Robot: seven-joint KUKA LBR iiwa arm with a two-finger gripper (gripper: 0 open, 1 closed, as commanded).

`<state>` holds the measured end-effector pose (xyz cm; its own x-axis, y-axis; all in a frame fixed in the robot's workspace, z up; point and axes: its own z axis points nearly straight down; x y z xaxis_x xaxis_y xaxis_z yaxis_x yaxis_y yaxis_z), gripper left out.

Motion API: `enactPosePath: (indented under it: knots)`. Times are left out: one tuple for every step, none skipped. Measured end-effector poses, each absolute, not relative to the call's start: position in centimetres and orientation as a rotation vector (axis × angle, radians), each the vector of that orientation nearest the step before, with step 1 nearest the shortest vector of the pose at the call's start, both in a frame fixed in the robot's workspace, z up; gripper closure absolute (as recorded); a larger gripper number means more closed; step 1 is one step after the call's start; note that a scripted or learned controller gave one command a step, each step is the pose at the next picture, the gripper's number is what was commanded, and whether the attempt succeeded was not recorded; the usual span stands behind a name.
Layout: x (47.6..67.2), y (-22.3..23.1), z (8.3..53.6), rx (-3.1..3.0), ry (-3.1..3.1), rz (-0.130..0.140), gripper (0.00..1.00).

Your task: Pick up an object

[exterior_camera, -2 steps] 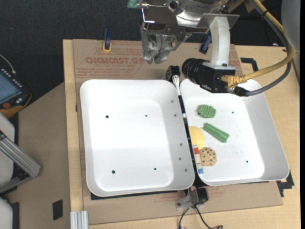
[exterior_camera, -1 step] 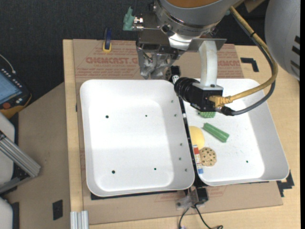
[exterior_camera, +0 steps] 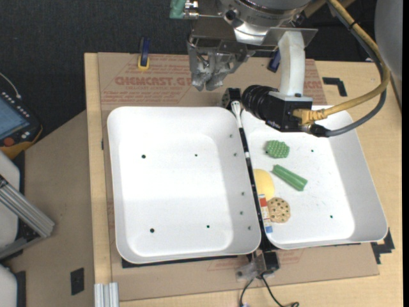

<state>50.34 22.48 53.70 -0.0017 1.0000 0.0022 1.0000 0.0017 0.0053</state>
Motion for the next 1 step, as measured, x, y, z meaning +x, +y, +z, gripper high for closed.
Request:
enactPosePath:
  knots:
    - [50.36, 22.54, 54.61, 2.217, 2.222, 0.008, 1.00]
